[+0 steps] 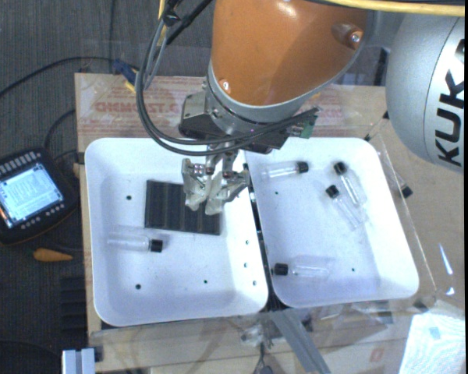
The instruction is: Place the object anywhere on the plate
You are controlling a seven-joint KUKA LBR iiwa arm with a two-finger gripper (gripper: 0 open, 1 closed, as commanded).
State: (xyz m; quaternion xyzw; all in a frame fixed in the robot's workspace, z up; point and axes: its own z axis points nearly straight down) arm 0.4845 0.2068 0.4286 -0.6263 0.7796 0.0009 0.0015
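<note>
Black plate (pixel 171 206) lies flat in left bin (pixel 109 287), far-right part; a clear vial w/ black cap (pixel 136 243) lies just near-left of it. Gripper (pixel 209 195) sits over plate's right edge, fingers close together, can't tell if holding anything. Four more capped vials (pixel 345 187) in right bin (pixel 398 271).

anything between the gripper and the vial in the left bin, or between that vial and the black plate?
Nothing visible. The gripper sits over the black plate's right part. The vial lies on bare bin floor just below the plate's lower left corner, with open floor between them. The other vials lie in the right bin.
</note>
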